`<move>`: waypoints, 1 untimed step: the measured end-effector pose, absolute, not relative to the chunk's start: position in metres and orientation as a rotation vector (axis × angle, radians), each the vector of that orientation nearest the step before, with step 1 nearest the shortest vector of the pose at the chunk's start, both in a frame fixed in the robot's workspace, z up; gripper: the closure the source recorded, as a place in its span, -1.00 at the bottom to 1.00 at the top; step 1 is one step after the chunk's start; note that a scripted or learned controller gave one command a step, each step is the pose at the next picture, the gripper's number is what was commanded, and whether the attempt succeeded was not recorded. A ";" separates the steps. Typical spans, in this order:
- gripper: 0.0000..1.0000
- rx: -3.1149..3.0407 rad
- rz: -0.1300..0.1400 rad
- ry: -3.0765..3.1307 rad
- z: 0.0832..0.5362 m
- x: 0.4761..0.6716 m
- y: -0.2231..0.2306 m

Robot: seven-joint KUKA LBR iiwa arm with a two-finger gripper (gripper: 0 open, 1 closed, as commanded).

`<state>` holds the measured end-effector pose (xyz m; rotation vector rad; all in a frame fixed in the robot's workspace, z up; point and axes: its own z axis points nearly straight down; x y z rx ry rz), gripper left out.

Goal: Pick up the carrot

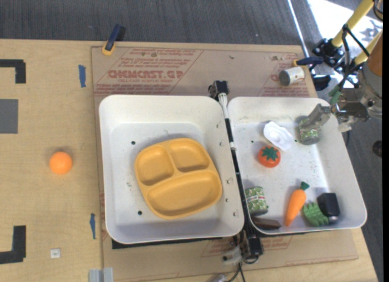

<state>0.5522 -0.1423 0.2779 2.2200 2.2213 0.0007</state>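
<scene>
The carrot [295, 205], orange with a green top, lies tilted near the front of the right bin [346, 159], its leafy end pointing away from me. My gripper [313, 121] reaches in from the right over the bin's far right corner, well behind the carrot. A grey-green can [308, 134] sits right at the gripper's tip; I cannot make out whether it is gripped.
Around the carrot lie a green leafy toy [314, 213], a black block [329, 204] and a green can [256, 200]. Farther back are a red tomato [269, 156] and a white crumpled piece [278, 134]. The left bin [115, 123] holds a yellow divided plate [177, 177]. An orange ball [61, 162] rests on the bench.
</scene>
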 end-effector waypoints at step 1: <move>-1.00 2.092 -0.001 2.348 0.121 0.519 -0.141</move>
